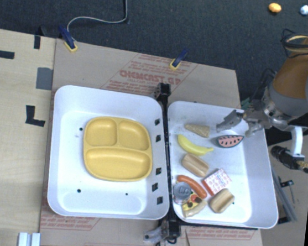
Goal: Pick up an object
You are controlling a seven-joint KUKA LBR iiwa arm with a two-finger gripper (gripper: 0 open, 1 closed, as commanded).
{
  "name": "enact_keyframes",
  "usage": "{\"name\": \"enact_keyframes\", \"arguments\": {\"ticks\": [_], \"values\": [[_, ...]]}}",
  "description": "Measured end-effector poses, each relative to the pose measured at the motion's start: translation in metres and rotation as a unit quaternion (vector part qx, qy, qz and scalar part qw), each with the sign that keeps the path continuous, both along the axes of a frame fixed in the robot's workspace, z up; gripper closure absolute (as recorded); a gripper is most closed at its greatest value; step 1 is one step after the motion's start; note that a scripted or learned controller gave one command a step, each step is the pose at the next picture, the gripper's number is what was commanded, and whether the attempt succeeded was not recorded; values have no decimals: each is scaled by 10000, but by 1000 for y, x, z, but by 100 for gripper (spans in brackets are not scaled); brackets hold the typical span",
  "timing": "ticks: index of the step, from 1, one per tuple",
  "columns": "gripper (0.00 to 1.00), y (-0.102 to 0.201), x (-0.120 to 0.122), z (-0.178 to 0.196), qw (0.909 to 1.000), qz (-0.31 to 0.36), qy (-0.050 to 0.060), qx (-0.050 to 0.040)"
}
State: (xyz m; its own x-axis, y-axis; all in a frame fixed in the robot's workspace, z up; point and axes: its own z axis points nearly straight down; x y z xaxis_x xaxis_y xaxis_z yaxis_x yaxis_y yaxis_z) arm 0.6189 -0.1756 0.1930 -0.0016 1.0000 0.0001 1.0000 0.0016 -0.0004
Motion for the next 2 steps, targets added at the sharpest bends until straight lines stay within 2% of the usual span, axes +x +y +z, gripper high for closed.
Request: {"name": "enact_keyframes", "arguments": {"ticks": [1, 2], "values": [[0, -47, 27, -106, 10000, 4, -30, -12], [100, -48, 27, -96, 10000, 10, -38, -31]]}}
